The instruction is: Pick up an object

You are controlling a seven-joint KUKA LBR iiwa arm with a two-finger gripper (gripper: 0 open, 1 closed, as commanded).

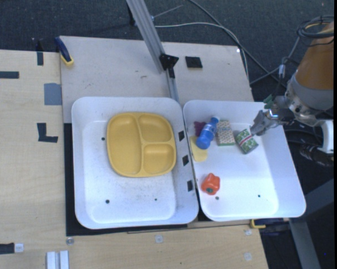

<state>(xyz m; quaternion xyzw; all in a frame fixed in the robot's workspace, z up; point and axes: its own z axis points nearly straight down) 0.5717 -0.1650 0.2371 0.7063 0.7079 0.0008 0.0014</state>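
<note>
While poised over the right bin (280, 167), gripper (257, 129) low beside green packet (247, 141), touching or apart unclear; grip state impossible to tell

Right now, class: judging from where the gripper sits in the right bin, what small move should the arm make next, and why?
Probably a short descent toward the green patterned packet. The gripper sits at the packet's upper right edge, and the view does not show the packet between its fingers. The blue bottle and orange toy lie farther away.
</note>
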